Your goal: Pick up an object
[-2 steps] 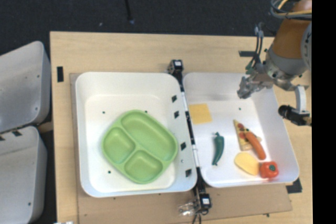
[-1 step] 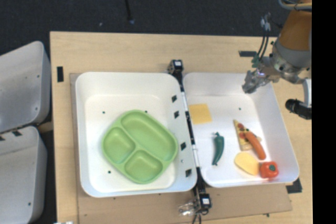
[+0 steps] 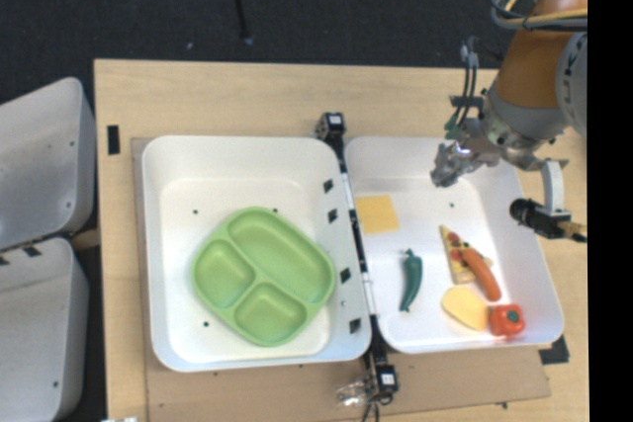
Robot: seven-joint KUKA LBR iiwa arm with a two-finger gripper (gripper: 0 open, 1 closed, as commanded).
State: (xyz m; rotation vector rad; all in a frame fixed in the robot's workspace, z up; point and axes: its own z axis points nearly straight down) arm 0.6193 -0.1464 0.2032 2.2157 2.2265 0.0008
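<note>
The right bin (image 3: pixel 415 336) holds several toy foods: a yellow cheese square (image 3: pixel 376 212), a dark green pepper (image 3: pixel 409 279), a pizza slice (image 3: pixel 456 250) with an orange hot dog (image 3: pixel 482 275) against it, a pale yellow wedge (image 3: pixel 464 307) and a red tomato (image 3: pixel 506 319). My gripper (image 3: pixel 446 166) hangs over the bin's far right part, above bare floor, well clear of every item. Nothing is seen between its fingers.
In the left bin (image 3: pixel 158 212) lies a green divided plate (image 3: pixel 262 275). A ridge with black clips (image 3: pixel 347 212) separates the bins. The grey and orange arm (image 3: pixel 534 64) comes in from the upper right. White chair backs (image 3: pixel 40 173) stand left of the bench.
</note>
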